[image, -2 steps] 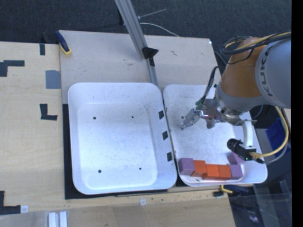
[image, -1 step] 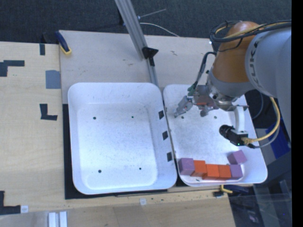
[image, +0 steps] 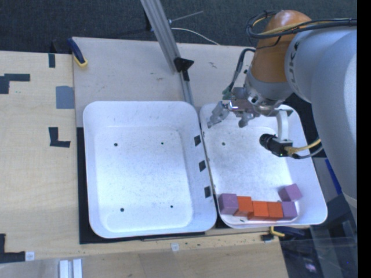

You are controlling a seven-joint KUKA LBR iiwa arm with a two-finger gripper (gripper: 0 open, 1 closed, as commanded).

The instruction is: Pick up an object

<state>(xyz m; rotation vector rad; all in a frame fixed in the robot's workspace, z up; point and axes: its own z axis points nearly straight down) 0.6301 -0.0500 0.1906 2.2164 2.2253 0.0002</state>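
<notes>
Several small blocks lie along the near edge of the right bin (image: 311,172): a purple block (image: 228,202) at the left, orange blocks (image: 261,208) in the middle, and two more purple blocks (image: 291,192) at the right end. My gripper (image: 232,117) hangs over the far left part of the right bin, well away from the blocks. Its fingers (image: 216,116) are spread apart, open, with nothing between them.
The left bin (image: 139,167) sits beside the right one, their rims meeting near the middle. A slanted metal rail (image: 165,33) crosses the bench behind the bins. A black cable connector (image: 273,143) hangs from the wrist over the right bin.
</notes>
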